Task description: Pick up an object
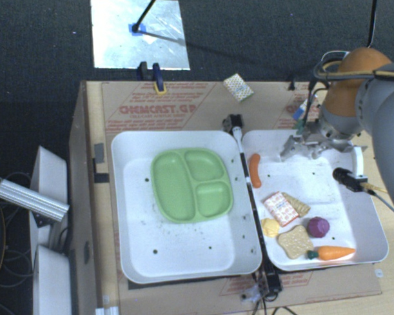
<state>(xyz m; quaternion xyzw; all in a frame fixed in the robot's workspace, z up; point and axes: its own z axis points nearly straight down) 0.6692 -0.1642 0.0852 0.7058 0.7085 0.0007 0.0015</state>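
Objects (301, 221) lie clustered lower right in the right bin (370, 222) — none grasped. My jaws (304, 145) hover upper right, state unreadable; next: descend over one item.

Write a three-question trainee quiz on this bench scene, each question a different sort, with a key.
1. True or false: the green divided plate lies in the left bin.
2. Which item lies nearest the right bin's front edge? A) hot dog B) carrot C) purple item
3. Fill in: the gripper hovers over the ____ bin.

Key: 1 true; 2 B; 3 right.
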